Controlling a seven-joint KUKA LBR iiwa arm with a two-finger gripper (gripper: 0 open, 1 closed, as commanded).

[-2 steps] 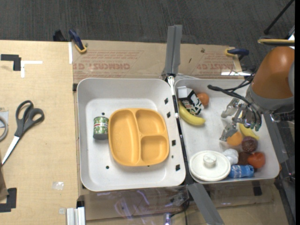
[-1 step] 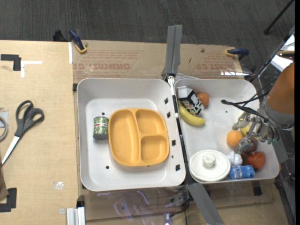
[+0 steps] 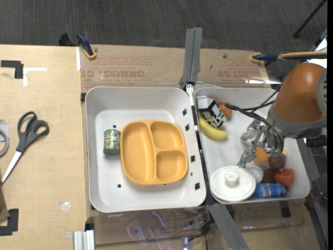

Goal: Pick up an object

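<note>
My gripper (image 3: 248, 149) hangs low over the middle of the right bin (image 3: 299, 194), under the grey arm with its orange band (image 3: 302, 90). Its fingers look spread, with nothing seen between them. Just to its right lie a small orange piece (image 3: 258, 158), a dark red fruit (image 3: 276, 161) and a red tomato-like piece (image 3: 285, 177). A white round lid (image 3: 232, 183) sits below the gripper, with a blue bottle (image 3: 270, 190) beside it. A banana (image 3: 210, 129) and a black-and-white pack (image 3: 213, 113) lie at the bin's far left.
The left bin (image 3: 96, 139) holds a yellow divided plate (image 3: 154, 152) and a small green can (image 3: 111, 141). Scissors (image 3: 27, 133) lie on the wooden bench at the left. A grey bar (image 3: 192, 56) stands behind the divide between the bins.
</note>
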